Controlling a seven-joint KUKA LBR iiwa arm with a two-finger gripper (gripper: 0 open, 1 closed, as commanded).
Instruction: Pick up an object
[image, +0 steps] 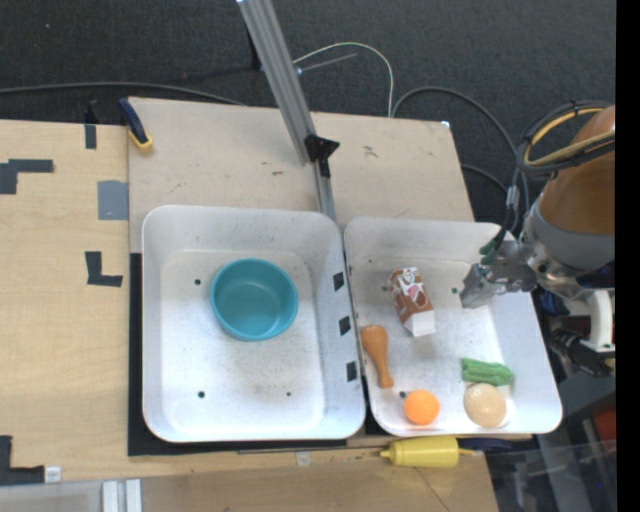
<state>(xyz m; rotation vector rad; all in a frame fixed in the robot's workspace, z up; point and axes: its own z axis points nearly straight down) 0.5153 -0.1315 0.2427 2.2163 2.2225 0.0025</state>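
Camera view: the gripper (478, 287) hovers empty, fingers parted, over the right bin (530, 335). The nearby small carton (411, 301) looks light and stiff, likely best pinched across its flat sides.

Desk (60, 330): matt pale wood grain. Both bins (170, 400): smooth white plastic, speckled dark. Teal bowl (254, 298): smooth, slightly glossy plastic. Orange ball (421, 407) near the right bin's front edge: glossy. Pincer (478, 285): dull grey metal.
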